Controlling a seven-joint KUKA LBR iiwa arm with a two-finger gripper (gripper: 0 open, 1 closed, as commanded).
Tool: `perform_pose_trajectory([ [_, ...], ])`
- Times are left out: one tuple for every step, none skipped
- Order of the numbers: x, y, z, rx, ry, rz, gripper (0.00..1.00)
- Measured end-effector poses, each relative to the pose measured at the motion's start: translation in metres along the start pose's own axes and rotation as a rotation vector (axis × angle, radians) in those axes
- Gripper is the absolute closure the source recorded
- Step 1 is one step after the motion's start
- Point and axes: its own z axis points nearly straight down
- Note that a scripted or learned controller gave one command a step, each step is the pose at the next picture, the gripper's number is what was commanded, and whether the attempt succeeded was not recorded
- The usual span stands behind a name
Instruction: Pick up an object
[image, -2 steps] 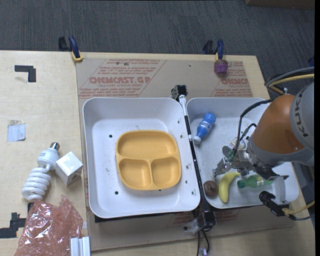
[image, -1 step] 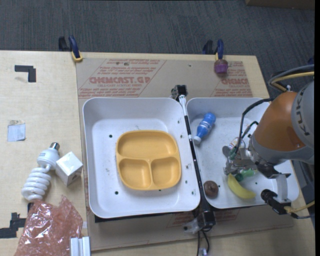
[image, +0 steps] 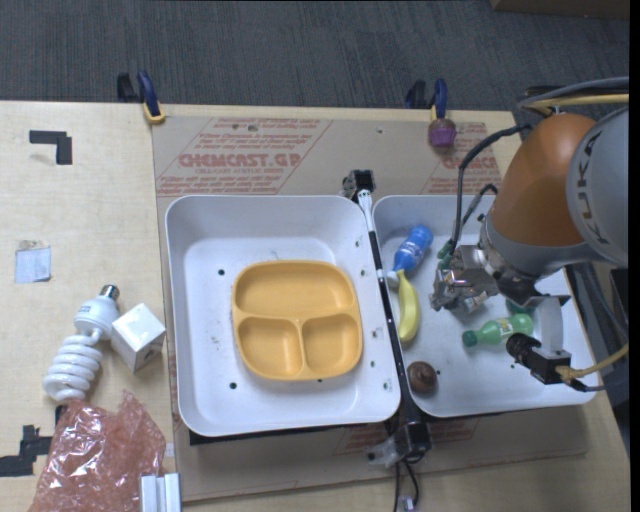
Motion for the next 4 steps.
perform_pose_trajectory([
  [0.000, 0.000, 0.000, 0.000, 0.000, 0.000, 0.00],
  [-0.047, 0.054, 0.073, -0.006, -0.001, 0.001, 0.00],
  [-0.049, 0.052, 0.082, -0.021, -0.007, -0.002, 0.00],
  [-0.056, 0.025, 0.087, -0.042, -0.019, 0.005, 0.00],
])
